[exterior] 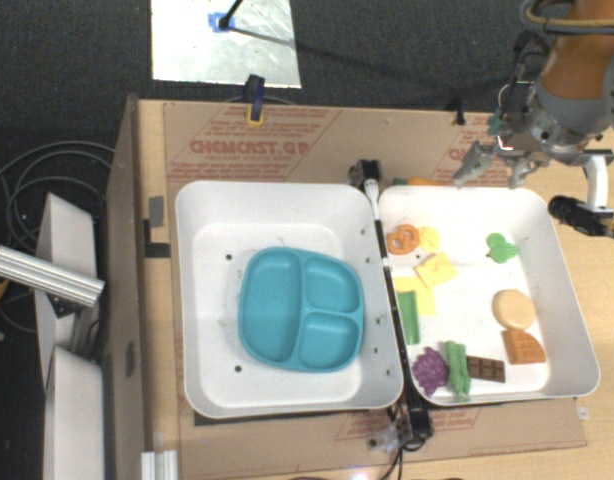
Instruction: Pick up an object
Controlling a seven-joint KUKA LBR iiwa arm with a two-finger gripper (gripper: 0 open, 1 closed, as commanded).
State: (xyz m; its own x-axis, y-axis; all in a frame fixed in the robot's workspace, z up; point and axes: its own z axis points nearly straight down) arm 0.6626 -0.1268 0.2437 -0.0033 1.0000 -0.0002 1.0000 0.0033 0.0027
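The two-finger gripper (497,168) hovers above the far rim of the right white bin (572,318), fingers apart and holding nothing. This looks like the approach step. Next it must descend onto a piece, perhaps the green toy (501,248) inside that bin.

Dark carpet-like floor (67,58) surrounds a cardboard-topped bench (317,138), with a shiny sheet (227,28), perhaps metal, behind.
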